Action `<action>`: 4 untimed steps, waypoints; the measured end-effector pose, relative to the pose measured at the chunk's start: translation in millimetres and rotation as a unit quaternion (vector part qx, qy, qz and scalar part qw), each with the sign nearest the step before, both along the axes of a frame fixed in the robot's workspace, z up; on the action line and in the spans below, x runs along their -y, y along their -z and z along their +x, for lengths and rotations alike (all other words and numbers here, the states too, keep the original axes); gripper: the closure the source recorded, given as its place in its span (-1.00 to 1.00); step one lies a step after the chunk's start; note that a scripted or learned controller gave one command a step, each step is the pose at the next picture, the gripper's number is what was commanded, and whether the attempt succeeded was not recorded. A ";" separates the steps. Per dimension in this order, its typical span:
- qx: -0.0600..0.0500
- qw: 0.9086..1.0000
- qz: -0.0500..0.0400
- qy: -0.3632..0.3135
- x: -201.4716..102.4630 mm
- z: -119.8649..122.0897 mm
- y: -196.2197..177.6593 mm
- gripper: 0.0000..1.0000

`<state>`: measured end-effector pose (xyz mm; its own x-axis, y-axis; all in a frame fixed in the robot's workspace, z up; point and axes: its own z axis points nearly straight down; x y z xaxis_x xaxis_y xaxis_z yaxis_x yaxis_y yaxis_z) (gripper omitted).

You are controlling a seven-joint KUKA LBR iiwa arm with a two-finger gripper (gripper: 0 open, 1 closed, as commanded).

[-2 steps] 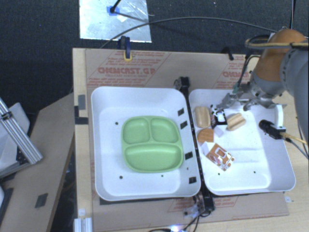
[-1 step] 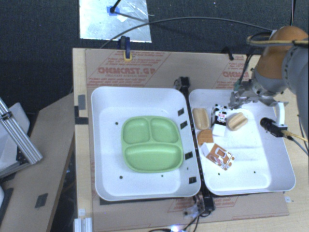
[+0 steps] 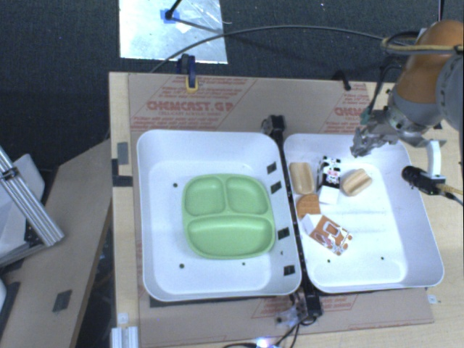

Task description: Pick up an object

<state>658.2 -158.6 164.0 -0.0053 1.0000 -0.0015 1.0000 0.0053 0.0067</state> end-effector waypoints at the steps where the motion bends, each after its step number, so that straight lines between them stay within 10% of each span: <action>1: 0.000 1.000 0.000 0.002 3.4 -6.9 -50.5 1.00; 2: 0.000 1.000 0.000 0.000 3.7 -5.2 -94.8 1.00; 4: -0.003 1.000 0.002 -0.002 -92.9 -36.0 -82.2 1.00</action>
<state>622.1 -65.7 246.2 -0.0088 1.0000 0.0017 1.0000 0.0088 0.0006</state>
